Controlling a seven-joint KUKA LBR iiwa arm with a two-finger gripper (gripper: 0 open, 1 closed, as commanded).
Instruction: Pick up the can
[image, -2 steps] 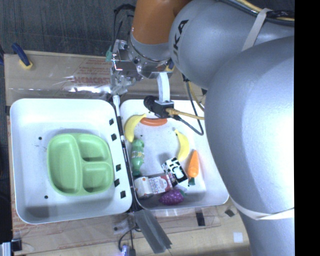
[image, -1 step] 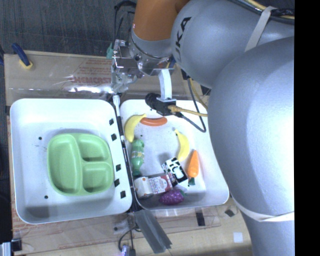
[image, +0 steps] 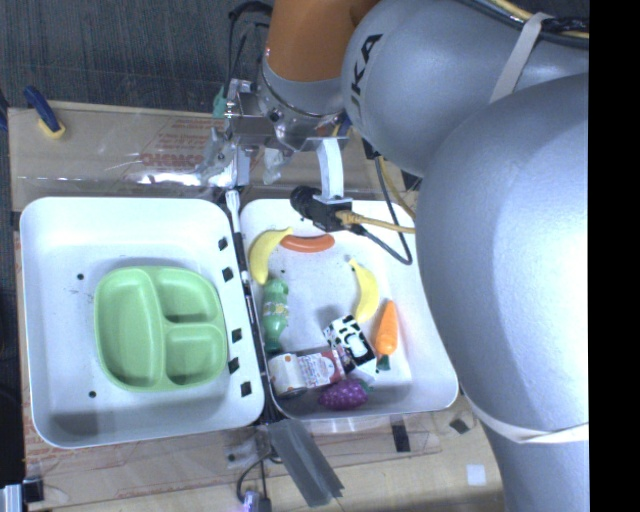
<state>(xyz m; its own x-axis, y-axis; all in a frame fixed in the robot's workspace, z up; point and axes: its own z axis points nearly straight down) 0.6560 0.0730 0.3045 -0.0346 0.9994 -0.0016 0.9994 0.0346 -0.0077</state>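
Note:
The can (image: 303, 371), red and white, lies on its side at the near end of the right bin (image: 432, 372), between a green bottle and purple grapes. My gripper (image: 234, 165) hangs over the far rim where the two bins meet, well away from the can. Nothing is visibly held in it. The grey arm with its orange band (image: 310, 35) covers the upper right of the view.
The right bin also holds two bananas (image: 262, 252) (image: 366, 290), a carrot (image: 386, 328), a green bottle (image: 274, 306), a black-and-white box (image: 350, 340), purple grapes (image: 343, 395) and an orange-red piece (image: 308, 241). A green divided plate (image: 160, 325) lies in the left bin (image: 45, 300).

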